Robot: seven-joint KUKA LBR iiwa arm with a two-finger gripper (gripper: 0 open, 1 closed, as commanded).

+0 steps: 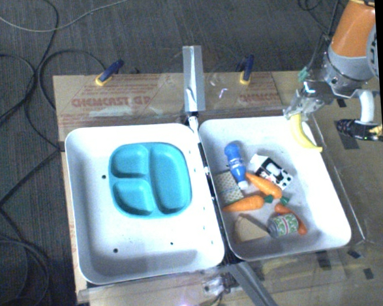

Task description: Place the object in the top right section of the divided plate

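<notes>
The grey arm with its orange band [358,23] is cut off by the top right corner. Its gripper's [304,103] fingers are too small and blurred to read. A brown wedge-shaped object [248,227] in the right white bin [324,172] is indistinct.

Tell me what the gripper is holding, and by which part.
The gripper appears to hold a banana by its upper end, over the right bin's top right corner; the fruit hangs below the fingers.
</notes>
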